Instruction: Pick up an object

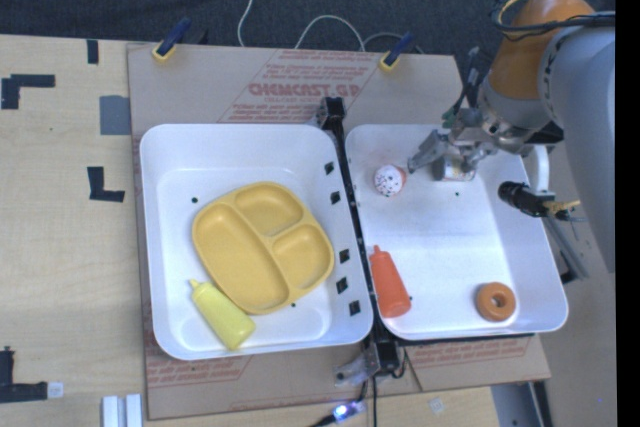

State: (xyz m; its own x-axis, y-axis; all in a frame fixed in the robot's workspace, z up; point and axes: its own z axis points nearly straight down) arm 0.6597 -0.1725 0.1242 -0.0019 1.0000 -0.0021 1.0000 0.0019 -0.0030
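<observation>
In the right bin (520, 245) lie a small white ball with red dots (389, 180) near the back left, an orange bottle (389, 283) along the left wall, and a brown ring-shaped donut (495, 300) at the front right. My gripper (440, 158) hovers at the back of the right bin, just right of the dotted ball, with its fingers spread open and nothing between them. The left bin (165, 205) holds a yellow divided plate (263, 245) and a yellow mustard bottle (221, 314) at its front left.
A black divider (345, 215) runs between the two bins. The bins sit on a cardboard sheet (300, 85) held by yellow and blue clamps at the back. A white cable (330, 25) loops behind the bins. The arm's grey and orange body (545, 45) stands at the right.
</observation>
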